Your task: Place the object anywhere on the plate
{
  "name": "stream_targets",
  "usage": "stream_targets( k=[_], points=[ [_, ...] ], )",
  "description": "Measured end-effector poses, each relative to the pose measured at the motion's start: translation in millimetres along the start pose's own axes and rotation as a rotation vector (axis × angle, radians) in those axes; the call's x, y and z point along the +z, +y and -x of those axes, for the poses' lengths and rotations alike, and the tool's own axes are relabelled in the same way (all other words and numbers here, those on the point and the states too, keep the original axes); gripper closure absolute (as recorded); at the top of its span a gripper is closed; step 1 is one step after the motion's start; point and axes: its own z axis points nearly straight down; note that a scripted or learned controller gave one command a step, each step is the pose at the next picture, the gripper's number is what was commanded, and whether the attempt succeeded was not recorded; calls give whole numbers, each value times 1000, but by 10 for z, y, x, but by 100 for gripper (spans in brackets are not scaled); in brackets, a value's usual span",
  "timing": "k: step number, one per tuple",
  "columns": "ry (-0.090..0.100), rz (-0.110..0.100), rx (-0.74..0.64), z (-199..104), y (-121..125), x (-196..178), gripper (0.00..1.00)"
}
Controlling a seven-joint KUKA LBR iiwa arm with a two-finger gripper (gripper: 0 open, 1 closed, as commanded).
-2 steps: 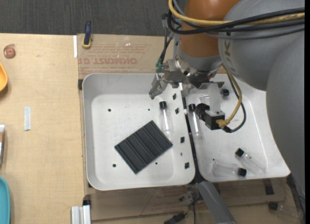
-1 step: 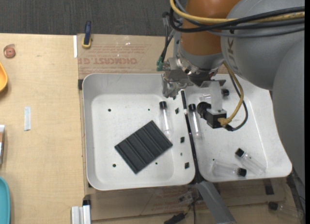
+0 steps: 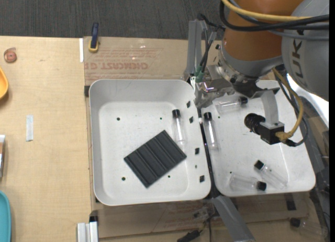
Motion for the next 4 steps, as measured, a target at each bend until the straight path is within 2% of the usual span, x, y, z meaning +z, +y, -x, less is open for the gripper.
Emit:
stream_targets(
  k=[1,2,3,4],
  points=[
    [0,1,-147,-832,283,-320,100],
    [0,2,-348,-1159,354,-1071,100],
    [0,1,-442,-1305,-82,-1073,100],
    [0,3,-630,-1178,353,-1071,100]
  ],
)
